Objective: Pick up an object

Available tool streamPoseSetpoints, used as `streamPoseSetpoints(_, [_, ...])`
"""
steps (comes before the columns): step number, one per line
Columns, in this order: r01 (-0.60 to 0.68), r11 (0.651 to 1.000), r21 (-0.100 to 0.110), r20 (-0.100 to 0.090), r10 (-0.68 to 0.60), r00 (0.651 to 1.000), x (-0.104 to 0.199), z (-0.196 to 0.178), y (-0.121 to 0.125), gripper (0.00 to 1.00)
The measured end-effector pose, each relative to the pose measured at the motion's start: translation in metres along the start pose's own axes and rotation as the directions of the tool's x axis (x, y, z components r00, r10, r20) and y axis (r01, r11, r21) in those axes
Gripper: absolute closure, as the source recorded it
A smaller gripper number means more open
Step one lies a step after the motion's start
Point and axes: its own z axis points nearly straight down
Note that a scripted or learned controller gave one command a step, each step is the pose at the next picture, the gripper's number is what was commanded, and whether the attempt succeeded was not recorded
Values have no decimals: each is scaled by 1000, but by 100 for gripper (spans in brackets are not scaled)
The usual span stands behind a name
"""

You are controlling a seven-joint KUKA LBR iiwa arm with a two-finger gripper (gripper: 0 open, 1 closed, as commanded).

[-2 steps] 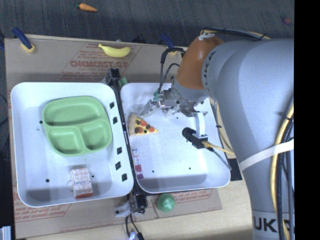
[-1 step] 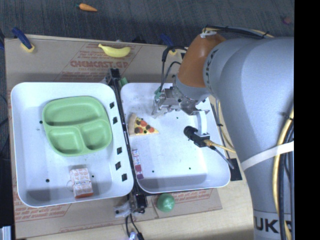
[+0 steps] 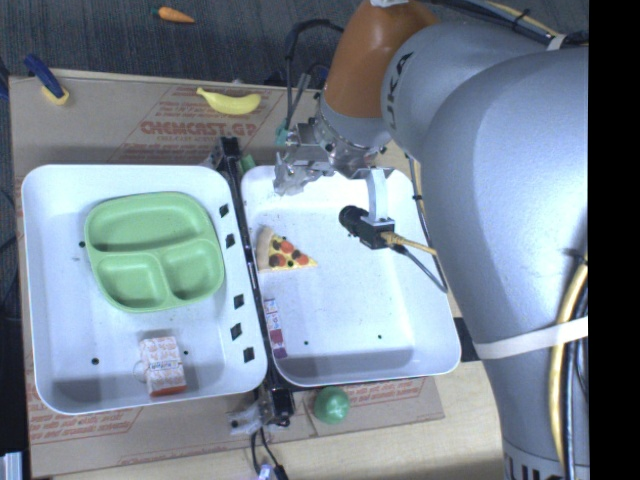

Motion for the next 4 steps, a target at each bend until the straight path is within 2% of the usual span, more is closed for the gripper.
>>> streamPoseSetpoints(1, [-1,1000,2,1,1,1000,-1,1,-1,0])
streamPoseSetpoints(4, [-1,1000,2,1,1,1000,-1,1,-1,0])
